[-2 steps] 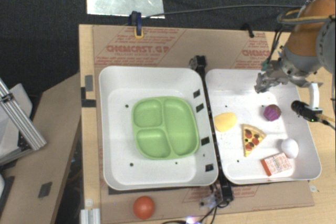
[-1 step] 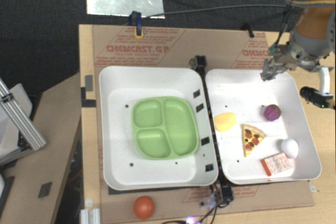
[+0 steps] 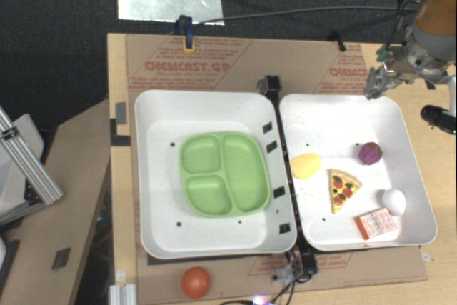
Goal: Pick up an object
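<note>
Orange ball (image 3: 195, 282) on counter (image 3: 235, 53) below green tray (image 3: 223, 174), my tool (image 3: 374, 87) beyond the pizza slice (image 3: 343, 188), grip unclear

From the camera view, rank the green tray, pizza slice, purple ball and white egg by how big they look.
Largest to smallest:
1. Green tray, far the largest.
2. Pizza slice.
3. Purple ball and white egg: they look about alike, so I won't rank them.
</note>
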`<state>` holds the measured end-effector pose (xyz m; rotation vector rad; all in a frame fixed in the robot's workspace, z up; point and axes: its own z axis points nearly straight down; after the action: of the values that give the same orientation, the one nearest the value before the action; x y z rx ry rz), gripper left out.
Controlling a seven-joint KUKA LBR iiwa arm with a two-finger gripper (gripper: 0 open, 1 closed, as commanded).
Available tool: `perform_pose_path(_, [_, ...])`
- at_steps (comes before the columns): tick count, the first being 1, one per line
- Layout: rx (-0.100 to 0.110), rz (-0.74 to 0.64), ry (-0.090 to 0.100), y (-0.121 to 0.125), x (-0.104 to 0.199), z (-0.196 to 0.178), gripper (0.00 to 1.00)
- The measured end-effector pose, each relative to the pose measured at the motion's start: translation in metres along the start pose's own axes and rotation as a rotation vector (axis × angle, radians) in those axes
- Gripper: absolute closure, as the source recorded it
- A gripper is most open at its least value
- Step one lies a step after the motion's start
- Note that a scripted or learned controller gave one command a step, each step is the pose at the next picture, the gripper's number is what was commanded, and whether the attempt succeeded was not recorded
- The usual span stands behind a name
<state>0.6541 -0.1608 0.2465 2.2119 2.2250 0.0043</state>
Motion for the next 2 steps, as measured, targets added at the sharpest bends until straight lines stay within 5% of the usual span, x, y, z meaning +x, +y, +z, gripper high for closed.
perform_pose_path(2, [0.006,-0.001,0.002,-0.043,0.101,0.021,1.0])
